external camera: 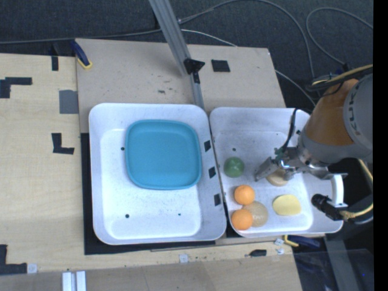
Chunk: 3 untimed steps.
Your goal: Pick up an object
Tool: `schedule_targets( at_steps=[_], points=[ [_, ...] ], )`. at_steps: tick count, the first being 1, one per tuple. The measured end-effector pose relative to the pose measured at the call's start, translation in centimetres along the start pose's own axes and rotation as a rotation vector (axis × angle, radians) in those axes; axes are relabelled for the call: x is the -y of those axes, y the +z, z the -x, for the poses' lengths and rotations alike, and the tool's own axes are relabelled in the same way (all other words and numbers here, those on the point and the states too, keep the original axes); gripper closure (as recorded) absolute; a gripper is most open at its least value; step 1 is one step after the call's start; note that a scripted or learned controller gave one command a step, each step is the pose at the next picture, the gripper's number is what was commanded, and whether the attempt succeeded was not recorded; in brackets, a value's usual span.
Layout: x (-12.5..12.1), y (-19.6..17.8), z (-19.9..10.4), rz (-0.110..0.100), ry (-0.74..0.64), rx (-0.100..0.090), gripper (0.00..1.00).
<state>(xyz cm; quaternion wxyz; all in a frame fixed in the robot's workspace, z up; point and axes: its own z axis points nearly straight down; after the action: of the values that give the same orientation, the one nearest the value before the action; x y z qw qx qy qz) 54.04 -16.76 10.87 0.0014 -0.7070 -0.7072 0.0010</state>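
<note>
Two shallow white bins sit side by side on the tabletop [139,71]. The left bin [109,162] carries a turquoise square plate [162,154] lying flat in its upper middle. The right bin [242,123] holds the small things: a green ball [234,167] near its left wall, an orange ball [244,195] below that, and a second orange ball [242,219] lower again, touching a pale beige round piece [259,213] on its right. A yellow lemon-like piece [287,205] lies toward the bin's lower right. The grey arm [339,126] with its orange band reaches in from the right, and its hand [270,168] hangs low over the middle of the right bin, its metal fingers [263,170] pointing left toward the green ball. A tan object [277,178] lies right under the hand; whether the fingers are open, closed or gripping it cannot be told from this angle.
</note>
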Motion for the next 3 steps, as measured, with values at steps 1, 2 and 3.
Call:
schedule_targets(
  at_steps=[1,2,3],
  points=[
    [-0.2,1.7,0.2,0.010,0.001,0.005,0.00],
    [-0.2,0.6,0.1,0.010,0.000,0.003,1.00],
    [0.2,-5.3,-0.3,0.007,-0.001,0.001,1.00]
  ],
)
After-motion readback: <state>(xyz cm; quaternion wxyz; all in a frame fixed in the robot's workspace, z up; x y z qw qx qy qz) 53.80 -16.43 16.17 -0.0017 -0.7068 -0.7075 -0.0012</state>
